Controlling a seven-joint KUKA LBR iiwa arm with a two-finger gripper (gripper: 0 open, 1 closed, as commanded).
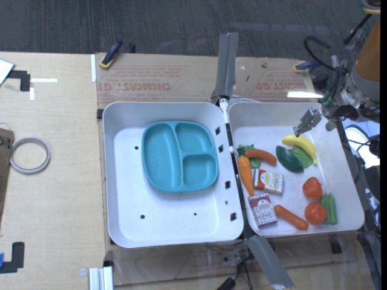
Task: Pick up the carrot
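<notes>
Near edge first. Right bin [357, 219], front: one carrot [291, 217] lies flat, slanted, well below and a bit left of the fingers [306, 124]. Touching its left end, a small red/white box [262, 209]. Just right of it two tomatoes [314, 212], one above the other, w/ a green veg [329, 208] alongside. None of these are near the fingers.

Mid bin: second red/white carton [269, 180], below-left of the fingers. A second carrot [245, 174] lies along the left wall, upright in the view, green top up, farther left from the fingers. Above it an orange-red pepper-like piece [260, 156]. Dark green veg [290, 160] and banana [302, 146] sit just below the fingers, apart from them; banana is closest.

Fingers: hover over the back of the right bin, slanted down-left, nothing between them. Look parted a little, but view is small; can't tell for sure.

Left bin [115, 180]: teal divided plate [180, 156], well to the left of the fingers.

Counter [48, 101] far left: tape roll [28, 155]. Back: cardboard sheet [157, 77], blue/yellow clamp [111, 53].
</notes>
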